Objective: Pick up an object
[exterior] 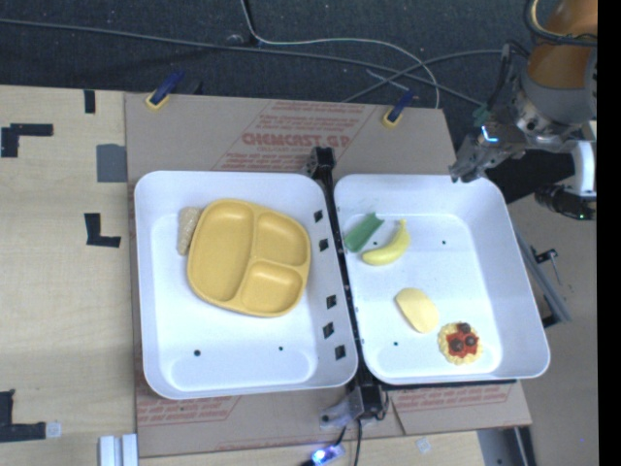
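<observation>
The gripper (466, 168) hangs over the right bin's (509, 260) far right corner; whether its jaws are apart I cannot tell. The banana (388, 247) lies near the bin's far left; descend centred across its narrow width.

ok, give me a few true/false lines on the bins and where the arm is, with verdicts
1. The yellow divided plate lies in the left bin. True.
2. The banana is in the left bin. False: it lies in the right bin, beside a green piece.
3. The hand holds the banana. False: it sits above the right bin's upper right corner, apart from every object.
4. A small tart with red berries lies near the right bin's lower right corner. True.
5. The pale yellow oval piece rests on the divided plate. False: it lies on the right bin's floor, between banana and tart.
</observation>
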### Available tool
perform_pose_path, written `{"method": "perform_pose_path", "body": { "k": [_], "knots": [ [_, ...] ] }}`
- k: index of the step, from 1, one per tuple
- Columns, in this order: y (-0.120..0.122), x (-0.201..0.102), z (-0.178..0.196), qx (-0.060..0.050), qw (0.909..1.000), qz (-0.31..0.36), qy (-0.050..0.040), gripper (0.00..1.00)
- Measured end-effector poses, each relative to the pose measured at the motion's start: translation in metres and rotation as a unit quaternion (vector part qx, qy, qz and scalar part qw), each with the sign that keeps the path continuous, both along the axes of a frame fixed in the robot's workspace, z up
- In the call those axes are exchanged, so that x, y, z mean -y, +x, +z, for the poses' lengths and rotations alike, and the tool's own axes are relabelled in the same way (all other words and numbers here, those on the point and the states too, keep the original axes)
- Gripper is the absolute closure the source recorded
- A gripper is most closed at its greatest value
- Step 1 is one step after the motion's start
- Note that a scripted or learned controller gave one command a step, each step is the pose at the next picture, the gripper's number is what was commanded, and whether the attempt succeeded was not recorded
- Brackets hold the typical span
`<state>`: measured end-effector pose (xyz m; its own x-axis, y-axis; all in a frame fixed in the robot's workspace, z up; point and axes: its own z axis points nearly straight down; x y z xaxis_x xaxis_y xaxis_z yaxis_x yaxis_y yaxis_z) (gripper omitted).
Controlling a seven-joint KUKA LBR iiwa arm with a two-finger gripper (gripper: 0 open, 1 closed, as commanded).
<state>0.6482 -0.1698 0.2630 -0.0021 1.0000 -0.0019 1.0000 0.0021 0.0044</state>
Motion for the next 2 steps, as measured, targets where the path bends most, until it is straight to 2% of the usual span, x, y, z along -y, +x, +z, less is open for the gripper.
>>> {"method": "perform_pose_path", "body": {
  "k": [2],
  "knots": [
    [0.016,-0.115,-0.012,-0.003,1.0000,0.002,0.0010,1.00]
  ]
}}
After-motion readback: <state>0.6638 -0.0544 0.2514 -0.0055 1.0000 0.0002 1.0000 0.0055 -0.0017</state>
